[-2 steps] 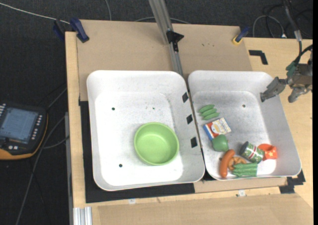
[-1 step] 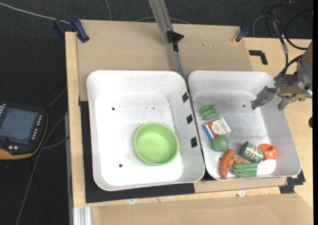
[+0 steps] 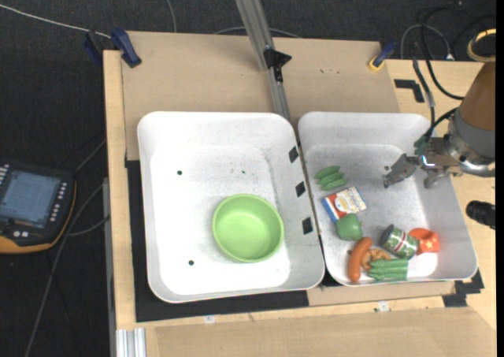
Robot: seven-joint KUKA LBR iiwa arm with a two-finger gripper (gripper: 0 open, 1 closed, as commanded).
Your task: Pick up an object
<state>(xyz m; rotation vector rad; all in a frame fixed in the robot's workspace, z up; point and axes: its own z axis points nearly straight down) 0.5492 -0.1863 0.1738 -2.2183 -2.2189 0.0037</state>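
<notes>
the gripper (image 3: pixel 411 171) hangs spread and empty over the right-hand shallow white bin (image 3: pixel 449 213), well above the small toy foods (image 3: pixel 378 249) heaped low inside, so next it must descend onto one.

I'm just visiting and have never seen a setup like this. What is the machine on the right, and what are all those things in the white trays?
One camera looks down at a slant. The grey arm entering from the right is a robot; its gripper hovers over the right bin, with nothing between its fingers. That bin holds small toy foods: a green pod, a small box, a can, a sausage. The left bin holds a green bowl.
</notes>
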